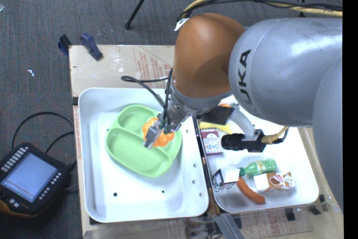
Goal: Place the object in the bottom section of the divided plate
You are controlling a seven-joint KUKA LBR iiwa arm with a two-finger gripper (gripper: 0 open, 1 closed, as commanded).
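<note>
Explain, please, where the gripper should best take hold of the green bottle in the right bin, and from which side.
Grip the green bottle across its thicker body, not the narrow neck, coming straight down from above. It lies on its side, long axis roughly left-right, so the fingers should close across its width. A white carton lies near its neck end and a sausage and packet lie just below, so space is probably tight.

Orange object (159, 134) in green divided plate's (134, 157) upper right compartment
</note>
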